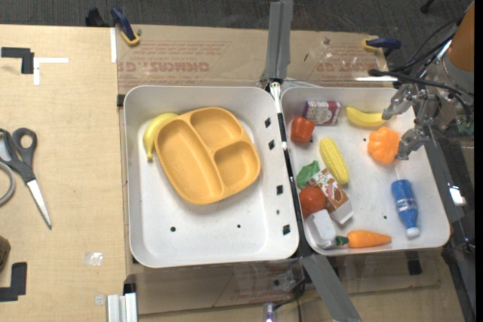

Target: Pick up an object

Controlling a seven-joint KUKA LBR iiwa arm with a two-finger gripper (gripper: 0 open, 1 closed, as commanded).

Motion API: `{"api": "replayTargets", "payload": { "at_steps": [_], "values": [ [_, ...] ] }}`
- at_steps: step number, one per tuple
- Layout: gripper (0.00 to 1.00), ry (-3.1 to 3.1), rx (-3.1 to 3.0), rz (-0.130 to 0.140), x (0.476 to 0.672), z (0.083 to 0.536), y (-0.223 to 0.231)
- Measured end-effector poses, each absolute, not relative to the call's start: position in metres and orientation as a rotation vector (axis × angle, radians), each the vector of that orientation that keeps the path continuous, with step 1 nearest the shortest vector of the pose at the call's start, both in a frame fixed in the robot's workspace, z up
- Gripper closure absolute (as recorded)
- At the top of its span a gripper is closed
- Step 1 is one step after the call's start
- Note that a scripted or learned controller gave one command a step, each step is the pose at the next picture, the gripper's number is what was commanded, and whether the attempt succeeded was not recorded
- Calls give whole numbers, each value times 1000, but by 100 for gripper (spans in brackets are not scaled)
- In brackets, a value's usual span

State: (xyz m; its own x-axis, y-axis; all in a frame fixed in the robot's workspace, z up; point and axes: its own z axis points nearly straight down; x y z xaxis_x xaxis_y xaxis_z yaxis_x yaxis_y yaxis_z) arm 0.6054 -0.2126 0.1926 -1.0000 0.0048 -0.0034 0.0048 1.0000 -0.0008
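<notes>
tool [405, 127] over right bin's [438, 237] right edge, fingers spread, nothing between them | orange pumpkin toy [383, 145] just beside its lower finger | banana [364, 116] just left | blue bottle [404, 206] below, apart

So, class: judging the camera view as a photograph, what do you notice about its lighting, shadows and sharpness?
In the camera view, light is even and soft, with faint shadows under the yellow divided plate; the white bins look bright without harsh glare; the gripper at the right bin is slightly soft, while the scissors look crisp.
</notes>
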Motion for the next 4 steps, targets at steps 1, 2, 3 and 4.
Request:
{"api": "replayTargets", "payload": {
  "at_steps": [1,2,3,4],
  "values": [
    [0,3137,-8,-2,579,93,-221],
    [0,3122,-257,0,542,94,-219],
    [100,3117,-264,-4,544,104,-218],
    [100,3135,-74,-1,572,179,-182]
  ]
}}
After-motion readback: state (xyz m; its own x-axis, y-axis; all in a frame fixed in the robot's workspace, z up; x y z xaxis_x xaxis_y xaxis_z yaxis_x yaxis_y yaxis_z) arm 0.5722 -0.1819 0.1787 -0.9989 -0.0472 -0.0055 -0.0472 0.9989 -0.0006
